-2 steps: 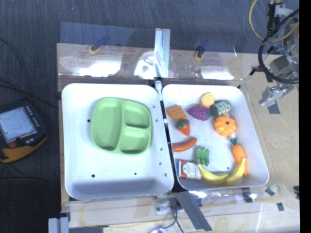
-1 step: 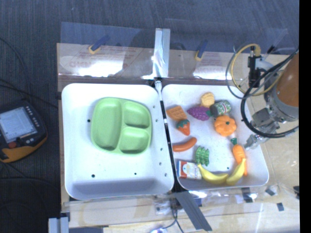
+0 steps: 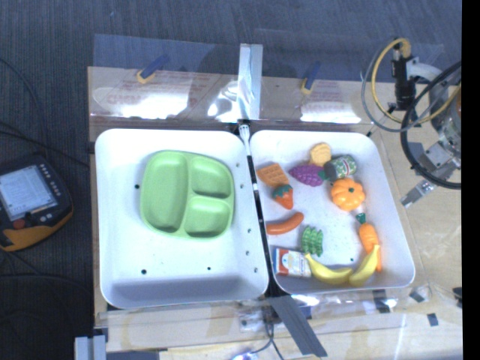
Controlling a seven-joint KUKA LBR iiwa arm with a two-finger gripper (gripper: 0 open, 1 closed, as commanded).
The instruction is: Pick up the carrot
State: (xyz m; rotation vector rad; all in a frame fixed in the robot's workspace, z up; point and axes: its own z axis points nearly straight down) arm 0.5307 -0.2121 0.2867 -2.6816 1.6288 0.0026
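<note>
I'm looking down on both bins. The left bin is holding a green divided plate, sitting a little above the bin's middle. The right bin is carrying all the toy food.

The carrot is lying near the right wall of the right bin, in its lower half, orange body with a small green top pointing up toward the pumpkin. Its lower end is touching the upper tip of the banana, which is curving along the bin's bottom right corner. To the carrot's left, well apart, I'm seeing a green leafy piece and, further left, an orange sausage.

Higher up in that bin, a purple piece is lying beside a small can, with a tan round piece just above them. A strawberry is sitting under a waffle-like square near the divider. A small carton is resting at the banana's left end.

The arm is sitting off at the right edge, outside the right bin, with cables looped above it. I'm not getting a clear look at the gripper there, so I cannot tell how its grasp stands. Nothing is touching the carrot.
</note>
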